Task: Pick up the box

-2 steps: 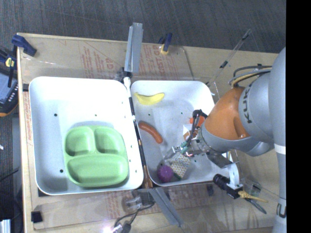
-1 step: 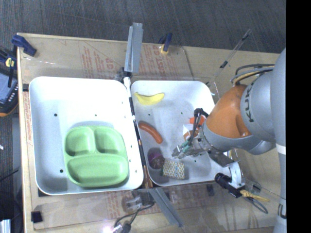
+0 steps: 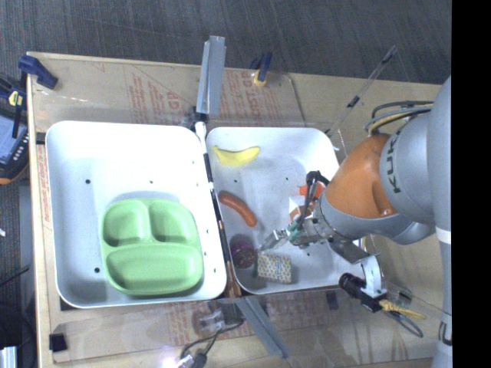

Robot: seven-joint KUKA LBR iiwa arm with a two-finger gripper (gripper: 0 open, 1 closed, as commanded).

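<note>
Wooden worktop (image 3: 115, 83) carries two white bins. Small patterned box (image 3: 275, 267) lies at the right white bin (image 3: 322, 148)'s near edge, beside a dark purple fruit (image 3: 243, 251). Gripper (image 3: 280, 236) hovers just above it — open or closed, I cannot tell. Approach step; next it must lower over the box.

— What can you read from up there?

— On my own arm (image 3: 418, 179), white letters run up the grey casing beside the orange band: "KU", the start of a longer name cut off by the curve.

— Anything on the bench (image 3: 138, 83)?

— Reddish printing runs across the brown board around both bins, along the back and the front edge, but the letters are too small and faint for me to make out.
</note>
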